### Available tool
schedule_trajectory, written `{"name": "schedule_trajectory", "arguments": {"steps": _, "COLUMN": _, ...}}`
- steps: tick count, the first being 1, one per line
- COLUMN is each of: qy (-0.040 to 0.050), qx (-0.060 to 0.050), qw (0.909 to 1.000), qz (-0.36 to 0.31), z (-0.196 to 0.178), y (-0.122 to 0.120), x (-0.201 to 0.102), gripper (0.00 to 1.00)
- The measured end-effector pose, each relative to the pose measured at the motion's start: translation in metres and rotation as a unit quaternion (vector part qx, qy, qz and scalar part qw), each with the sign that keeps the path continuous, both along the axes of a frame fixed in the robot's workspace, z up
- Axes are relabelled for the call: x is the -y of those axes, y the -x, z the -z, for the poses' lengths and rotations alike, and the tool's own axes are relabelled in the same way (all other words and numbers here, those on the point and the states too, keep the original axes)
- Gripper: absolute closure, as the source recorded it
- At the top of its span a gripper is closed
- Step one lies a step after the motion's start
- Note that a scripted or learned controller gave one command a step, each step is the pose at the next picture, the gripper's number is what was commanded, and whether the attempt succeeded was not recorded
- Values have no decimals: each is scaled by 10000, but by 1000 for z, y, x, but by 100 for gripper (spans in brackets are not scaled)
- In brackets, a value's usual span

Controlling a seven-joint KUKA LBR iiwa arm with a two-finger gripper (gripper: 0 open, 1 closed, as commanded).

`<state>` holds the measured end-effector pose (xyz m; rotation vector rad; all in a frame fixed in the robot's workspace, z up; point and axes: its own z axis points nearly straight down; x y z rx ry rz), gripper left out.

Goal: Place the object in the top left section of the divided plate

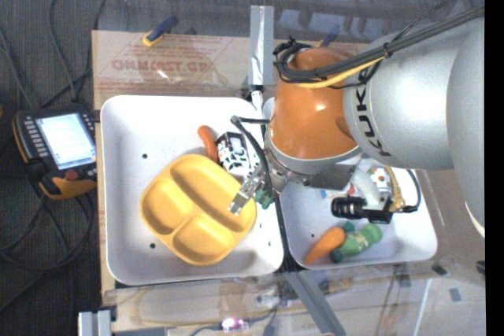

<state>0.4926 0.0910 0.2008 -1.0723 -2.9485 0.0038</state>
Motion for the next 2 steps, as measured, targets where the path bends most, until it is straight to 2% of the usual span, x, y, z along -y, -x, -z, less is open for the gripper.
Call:
{"name": "schedule_trajectory", "arguments": {"steps": 1, "qy": -6, "qx": 0, "qw": 9949, "qz": -1004, "z": 13, "y": 9, "x": -22, "gripper": 100}}
{"name": "schedule_trajectory", "arguments": {"steps": 2, "qy": -24, "qx": 123, "qw": 9781, "qz": -2077, "z": 81, "y": 3, "x": -20, "gripper": 100}}
